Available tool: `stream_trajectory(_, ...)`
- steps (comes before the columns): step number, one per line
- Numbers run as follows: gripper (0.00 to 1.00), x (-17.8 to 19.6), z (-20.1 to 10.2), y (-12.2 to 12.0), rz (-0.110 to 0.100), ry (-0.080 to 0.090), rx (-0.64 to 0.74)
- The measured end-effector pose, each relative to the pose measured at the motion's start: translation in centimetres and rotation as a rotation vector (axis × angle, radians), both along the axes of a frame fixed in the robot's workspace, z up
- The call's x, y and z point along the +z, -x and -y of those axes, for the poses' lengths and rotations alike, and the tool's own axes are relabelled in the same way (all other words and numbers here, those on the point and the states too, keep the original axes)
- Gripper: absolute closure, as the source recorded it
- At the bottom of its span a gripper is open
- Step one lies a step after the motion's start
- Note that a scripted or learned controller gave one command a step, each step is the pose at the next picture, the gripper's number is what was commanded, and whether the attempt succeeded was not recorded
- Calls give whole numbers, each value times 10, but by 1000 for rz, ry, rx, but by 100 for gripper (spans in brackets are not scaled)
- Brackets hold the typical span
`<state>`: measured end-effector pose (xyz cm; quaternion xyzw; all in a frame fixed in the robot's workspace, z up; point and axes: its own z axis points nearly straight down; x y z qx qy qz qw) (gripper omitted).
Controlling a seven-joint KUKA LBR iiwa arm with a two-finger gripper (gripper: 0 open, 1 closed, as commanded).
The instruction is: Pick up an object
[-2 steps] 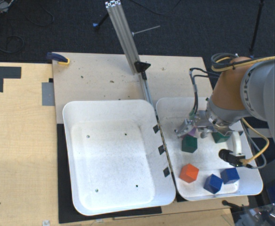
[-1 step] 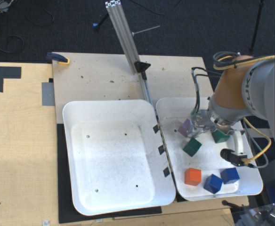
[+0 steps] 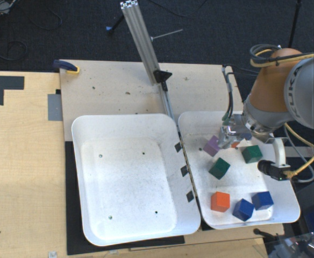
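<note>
My gripper [image 3: 230,135] hangs low over the upper part of the right bin [image 3: 286,214], under the orange wrist band. A purple block [image 3: 211,145] lies tilted just left of it, close to or touching the gripper tip. A green block [image 3: 251,154] sits to its lower right and a dark green block [image 3: 219,168] lies below the purple one. Near the bin's front are an orange block [image 3: 220,201] and two blue blocks [image 3: 243,209] [image 3: 262,200]. The arm hides part of the bin's upper right.
The left bin [image 3: 92,144] lies beside the right one, with black clips [image 3: 184,171] along the shared rim. A slanted aluminium bar [image 3: 143,42] rises behind the bins. Cables [image 3: 278,171] hang at the arm's right side.
</note>
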<state>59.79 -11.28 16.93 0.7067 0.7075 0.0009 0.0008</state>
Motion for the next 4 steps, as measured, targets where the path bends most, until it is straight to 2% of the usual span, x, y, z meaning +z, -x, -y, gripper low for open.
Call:
stream_trajectory(2, 100, 122, -11, -4, 2, 1, 0)
stream_trajectory(4, 100, 118, -102, 33, -7, -2, 2)
